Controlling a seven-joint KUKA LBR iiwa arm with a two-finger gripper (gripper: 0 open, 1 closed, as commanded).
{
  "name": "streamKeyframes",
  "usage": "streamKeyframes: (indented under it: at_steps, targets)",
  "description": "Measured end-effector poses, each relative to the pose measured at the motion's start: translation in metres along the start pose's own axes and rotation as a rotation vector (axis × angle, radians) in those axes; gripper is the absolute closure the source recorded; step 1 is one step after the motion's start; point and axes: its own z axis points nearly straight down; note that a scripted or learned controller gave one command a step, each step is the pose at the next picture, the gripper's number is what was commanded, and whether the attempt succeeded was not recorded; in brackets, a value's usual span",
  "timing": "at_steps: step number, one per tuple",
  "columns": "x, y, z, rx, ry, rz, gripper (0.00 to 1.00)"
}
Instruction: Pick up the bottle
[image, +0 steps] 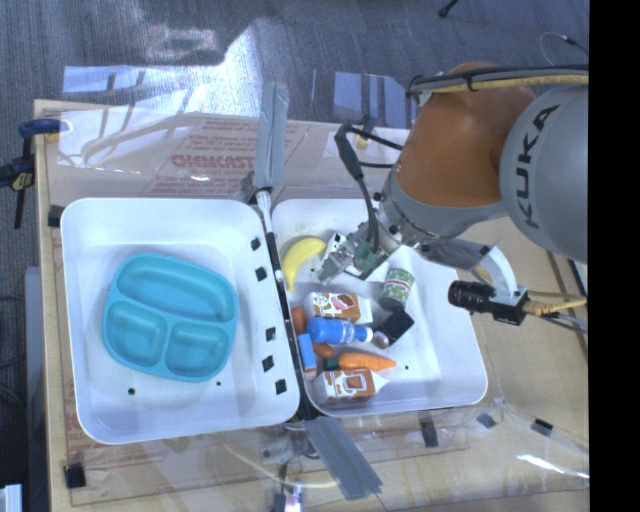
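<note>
Bottle (334, 331), blue with a white cap end, lies on its side in the right bin (455, 375), among the clutter toward that bin's 8 o'clock corner. A small carton (335, 305) sits just above it at 12 o'clock, touching or nearly so, and an orange carrot (362, 361) lies just below it at 5 o'clock. Another carton (347, 384) rests at the bin's 6 o'clock edge. A yellow banana (301, 256) lies near the divider at the bin's 10 o'clock side. A green-labelled can (397, 287) stands at 2 o'clock from the bottle, with a black block (396, 326) just beside it.

The gripper (350, 256) hangs over the bin's upper middle, at 12 o'clock from the bottle and apart from it (whether its fingers stand wide or narrow, I cannot tell). The grey arm (530, 150) with its orange band enters from 3 o'clock.

The left bin (85, 390) holds a blue divided tray (170, 316). Both bins sit on the desk (110, 160).
</note>
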Motion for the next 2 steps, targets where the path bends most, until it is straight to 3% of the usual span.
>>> streamKeyframes:
  at_steps: [1,2]
  targets:
    - [-0.0057,-0.0655,0.0222,0.005,0.003,0.731,1.0]
    - [0.001,-0.0599,0.026,0.003,0.003,0.232,1.0]
